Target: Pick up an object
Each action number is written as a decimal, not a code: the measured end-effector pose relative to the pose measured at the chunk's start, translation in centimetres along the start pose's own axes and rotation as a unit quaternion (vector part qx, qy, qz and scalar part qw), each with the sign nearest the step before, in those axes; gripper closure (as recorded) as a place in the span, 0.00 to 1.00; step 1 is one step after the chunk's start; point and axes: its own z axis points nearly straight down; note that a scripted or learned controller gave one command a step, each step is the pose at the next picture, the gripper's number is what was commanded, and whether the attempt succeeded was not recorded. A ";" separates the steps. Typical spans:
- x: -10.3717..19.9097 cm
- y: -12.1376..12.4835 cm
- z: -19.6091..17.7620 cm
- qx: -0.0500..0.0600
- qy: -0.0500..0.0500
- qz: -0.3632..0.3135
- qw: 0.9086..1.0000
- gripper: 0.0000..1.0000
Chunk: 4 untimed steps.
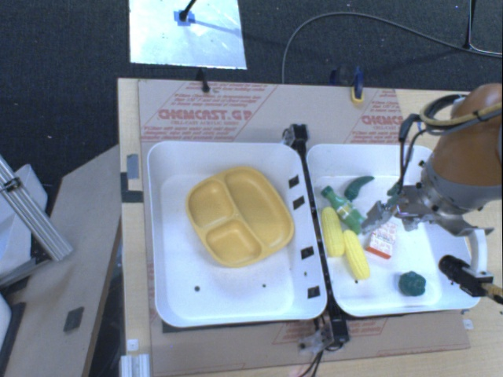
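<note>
The right bin [409, 157] holds several small items: two yellow corn cobs [344, 243], a green bottle [341, 205], a dark green pepper [358, 185], a white and red packet [381, 241] and a dark green lump [412, 283]. My gripper [380, 213] hangs low over the middle of this bin, just above the packet and right of the bottle. Its fingers look slightly apart with nothing between them. The arm's orange band [470, 144] rises at the right.
The left bin [181, 289] carries a yellow divided plate [239, 214]. A black divider with clips [308, 210] runs between the bins. A black part of the arm [464, 274] sits over the right bin's near right corner. A cable [330, 22] loops behind the bench.
</note>
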 end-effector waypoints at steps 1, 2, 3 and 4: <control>0.1 0.3 -0.7 -0.007 -0.001 -0.002 1.000 0.00; -0.5 0.3 5.4 -0.005 0.000 0.000 1.000 0.00; -0.7 0.7 11.3 -0.009 -0.001 -0.001 1.000 0.00; -1.0 1.0 11.7 -0.011 -0.003 0.001 1.000 0.00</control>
